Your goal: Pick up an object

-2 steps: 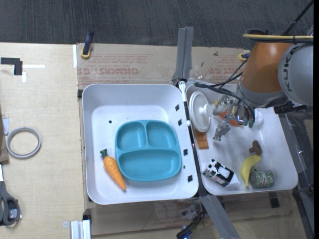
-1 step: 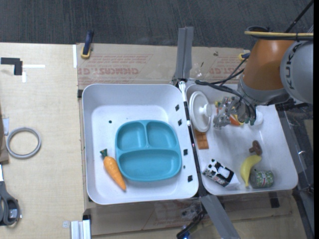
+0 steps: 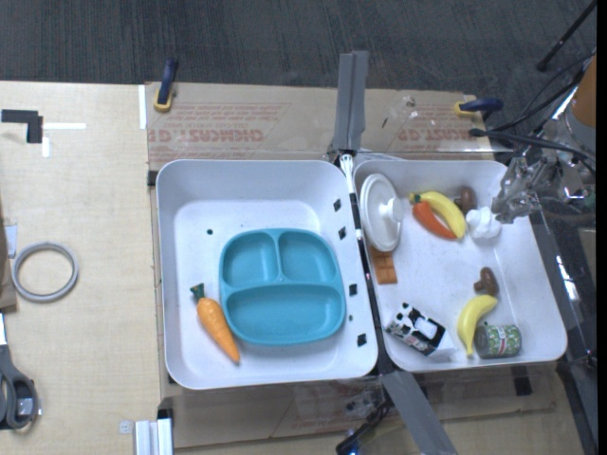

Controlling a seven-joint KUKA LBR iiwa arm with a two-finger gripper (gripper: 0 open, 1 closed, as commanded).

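Camera view: the gripper hangs over the right bin at its far right edge; its grip cannot be told; just beside it lies a small white object; a banana rests nearby.

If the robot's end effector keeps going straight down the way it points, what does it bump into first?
Probably the small white object near the right bin's far right corner, just below and left of the end effector. Depth is hard to judge from above, so it might land on bare bin floor beside it.
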